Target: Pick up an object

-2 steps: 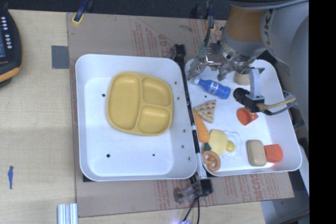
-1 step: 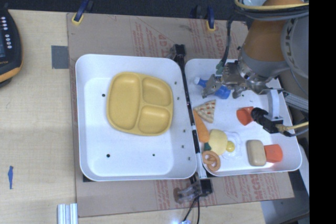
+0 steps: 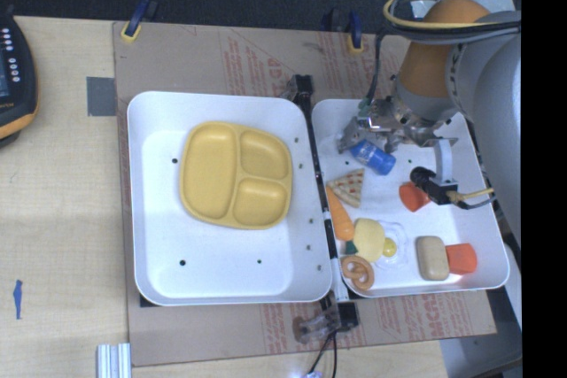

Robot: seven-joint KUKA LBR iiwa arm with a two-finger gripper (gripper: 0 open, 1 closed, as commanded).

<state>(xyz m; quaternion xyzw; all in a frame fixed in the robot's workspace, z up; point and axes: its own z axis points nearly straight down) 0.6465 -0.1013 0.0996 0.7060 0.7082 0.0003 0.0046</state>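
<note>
Arm low over the right bin's far end, gripper beside a blue cup.

From the camera above, the gripper [image 3: 376, 133] sits at the far left part of the right bin [image 3: 483, 279]; whether it is wide, narrow or holding anything I cannot tell, as the wrist hides it. The blue cup [image 3: 376, 158] lies tilted just below it, touching or nearly so. Toward the near edge lie a pizza slice [image 3: 347, 188], a carrot [image 3: 340, 220] along the left wall, a yellow toy [image 3: 370, 237], a pretzel [image 3: 358, 272], a tan block [image 3: 431, 258] and an orange block [image 3: 462, 258]; a red piece [image 3: 412, 196] lies mid-bin. Bare floor shows between cup and red piece. The left bin [image 3: 159, 270] holds a yellow divided plate [image 3: 236, 173], with open floor around it.
</note>
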